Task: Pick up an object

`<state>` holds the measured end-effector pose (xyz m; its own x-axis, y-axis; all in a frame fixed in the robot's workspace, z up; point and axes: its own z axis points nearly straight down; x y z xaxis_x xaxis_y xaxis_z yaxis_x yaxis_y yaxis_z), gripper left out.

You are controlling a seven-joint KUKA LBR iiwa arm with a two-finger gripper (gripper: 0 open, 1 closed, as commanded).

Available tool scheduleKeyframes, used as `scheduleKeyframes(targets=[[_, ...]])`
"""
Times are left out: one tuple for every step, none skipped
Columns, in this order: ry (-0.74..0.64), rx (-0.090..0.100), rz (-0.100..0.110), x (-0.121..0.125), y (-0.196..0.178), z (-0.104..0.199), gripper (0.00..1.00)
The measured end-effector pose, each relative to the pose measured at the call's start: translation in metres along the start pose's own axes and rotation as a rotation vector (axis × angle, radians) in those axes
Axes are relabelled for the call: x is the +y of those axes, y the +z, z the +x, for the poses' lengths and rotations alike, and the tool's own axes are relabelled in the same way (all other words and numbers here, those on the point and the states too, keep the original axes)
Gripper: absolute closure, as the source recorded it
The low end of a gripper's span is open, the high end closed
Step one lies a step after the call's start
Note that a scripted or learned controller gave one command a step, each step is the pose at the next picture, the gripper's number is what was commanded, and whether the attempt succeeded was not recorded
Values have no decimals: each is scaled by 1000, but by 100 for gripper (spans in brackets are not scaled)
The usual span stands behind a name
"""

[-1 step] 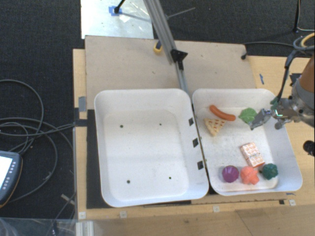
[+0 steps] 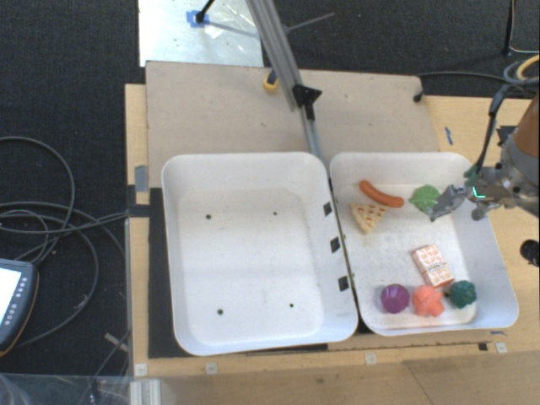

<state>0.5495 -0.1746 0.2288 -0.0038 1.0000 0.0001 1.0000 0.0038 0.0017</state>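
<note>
Grey metal hand (image 2: 447,202), its opening not discernible, reaches into the right white bin (image 2: 498,298) beside the leafy green plastic lettuce piece (image 2: 424,197); nothing lifted yet, grasp remains.

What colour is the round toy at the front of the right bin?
Purple, seen in the camera view, beside an orange toy.

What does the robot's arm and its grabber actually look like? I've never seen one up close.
At the camera view's right edge the arm shows as a rounded grey body with an orange band above the wrist. A dark cable loops down along it. Its gripper is a small grey metal piece jutting out over the right bin, with a tiny green light glowing just behind it.
</note>
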Motion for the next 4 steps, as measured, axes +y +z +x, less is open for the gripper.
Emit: scheduleKeyframes(targets=[[2, 2, 6, -5, 56, 9, 0], [4, 1, 7, -10, 116, 3, 0], [3, 0, 3, -10, 139, 4, 0], [3, 0, -1, -9, 127, 3, 100]])
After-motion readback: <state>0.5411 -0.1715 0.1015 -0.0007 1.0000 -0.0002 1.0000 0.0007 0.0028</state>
